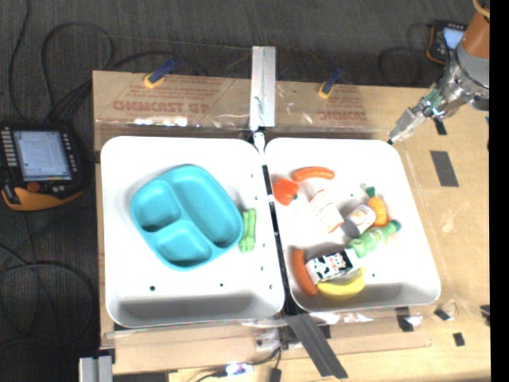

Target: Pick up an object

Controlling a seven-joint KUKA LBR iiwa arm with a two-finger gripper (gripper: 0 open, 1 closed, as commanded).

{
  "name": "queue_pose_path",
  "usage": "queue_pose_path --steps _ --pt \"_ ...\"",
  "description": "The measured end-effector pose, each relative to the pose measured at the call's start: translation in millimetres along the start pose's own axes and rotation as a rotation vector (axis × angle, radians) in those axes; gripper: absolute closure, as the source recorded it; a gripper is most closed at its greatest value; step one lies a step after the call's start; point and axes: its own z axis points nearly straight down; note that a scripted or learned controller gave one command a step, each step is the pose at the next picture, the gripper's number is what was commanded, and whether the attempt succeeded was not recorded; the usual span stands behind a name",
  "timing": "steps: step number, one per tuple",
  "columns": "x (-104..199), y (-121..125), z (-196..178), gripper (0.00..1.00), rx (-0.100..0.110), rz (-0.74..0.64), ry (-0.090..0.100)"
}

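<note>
Gripper (395,136): past right bin (413,213) rim at 1 o'clock, holding nothing, finger state unreadable | Target: orange sausage (312,173), 11 o'clock in bin, lying apart | Advice: descend vertically, straddle its narrow width.

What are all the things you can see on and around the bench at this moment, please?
bins: 2, white, side by side on bench
divided tray: 1, turquoise, left bin
green piece: 1, green, left bin, beside tray
toy foods: a cluster, orange, red, green, yellow, white, right bin
clamps: 2, yellow-blue, bench's far edge
handheld screen unit: 1, black-orange, floor at left
gripper: 1, grey, above the right bin's far right corner
</note>
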Motion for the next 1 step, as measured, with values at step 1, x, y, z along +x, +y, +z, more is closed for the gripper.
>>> queue_pose_path --steps 1 --pt "94.0 -51.9 52.7 1.00 0.001 0.017 0.005"
